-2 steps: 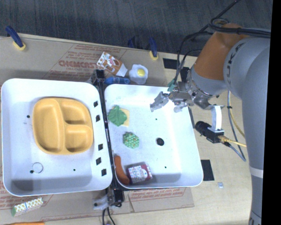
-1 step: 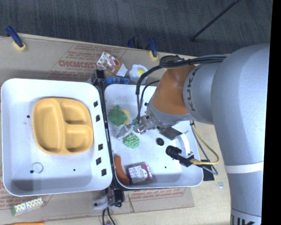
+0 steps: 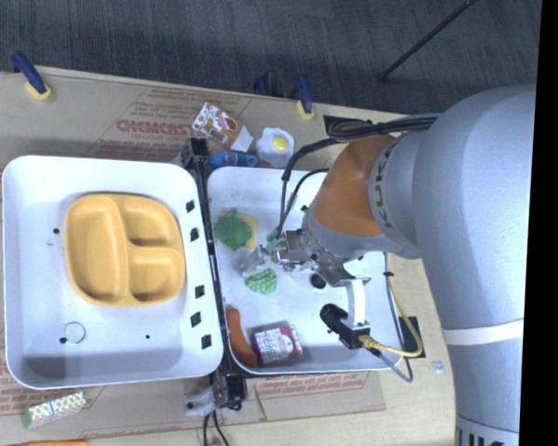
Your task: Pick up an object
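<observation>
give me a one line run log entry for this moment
arm: over right bin | gripper: low beside green bumpy toy, nothing seen held | left bin: yellow divided tray

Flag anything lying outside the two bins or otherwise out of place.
Several items sit outside the bins: a small printed carton and a yellow-and-white item on the cardboard behind the right bin, and a patterned packet in front of the left bin.

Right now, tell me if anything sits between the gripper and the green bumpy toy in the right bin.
Nothing visible does. The gripper hovers right above the green bumpy toy; the green leafy piece lies beside, up-left.
</observation>
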Tool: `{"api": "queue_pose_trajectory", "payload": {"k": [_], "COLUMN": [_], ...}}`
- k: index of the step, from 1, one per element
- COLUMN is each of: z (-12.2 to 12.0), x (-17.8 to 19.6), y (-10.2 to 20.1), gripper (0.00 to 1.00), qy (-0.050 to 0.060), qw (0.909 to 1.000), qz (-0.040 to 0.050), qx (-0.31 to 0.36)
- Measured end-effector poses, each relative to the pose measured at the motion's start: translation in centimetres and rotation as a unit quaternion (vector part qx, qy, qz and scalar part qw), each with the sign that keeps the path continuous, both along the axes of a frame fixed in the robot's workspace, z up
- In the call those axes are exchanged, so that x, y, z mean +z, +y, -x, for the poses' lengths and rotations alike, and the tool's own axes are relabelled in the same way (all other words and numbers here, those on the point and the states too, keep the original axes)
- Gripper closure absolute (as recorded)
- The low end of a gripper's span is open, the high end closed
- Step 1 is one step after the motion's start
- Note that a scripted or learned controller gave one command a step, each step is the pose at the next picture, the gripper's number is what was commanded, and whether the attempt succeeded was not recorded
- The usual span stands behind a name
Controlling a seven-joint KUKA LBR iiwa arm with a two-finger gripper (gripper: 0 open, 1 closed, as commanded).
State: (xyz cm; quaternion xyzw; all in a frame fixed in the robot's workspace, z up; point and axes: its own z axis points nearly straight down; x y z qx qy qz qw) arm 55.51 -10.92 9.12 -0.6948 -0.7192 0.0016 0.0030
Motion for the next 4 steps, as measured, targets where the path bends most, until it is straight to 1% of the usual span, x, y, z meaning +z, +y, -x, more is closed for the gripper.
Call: {"api": "queue_pose_trajectory", "payload": {"k": [1, 2, 3, 4], "z": [5.4, 3.4, 3.3, 3.3], "x": [0.0, 0.0, 1.0, 1.0], "y": [1.6, 1.8, 1.8, 1.8], "gripper": [0.0, 0.0, 1.0, 0.0], "qy": [0.0, -0.002, -0.001, -0.001], "qw": [1.0, 0.9992, 0.9993, 0.9993], "qz": [0.0002, 0.0007, 0.0004, 0.0006], "qx": [-0.005, -0.04, -0.038, -0.038]}}
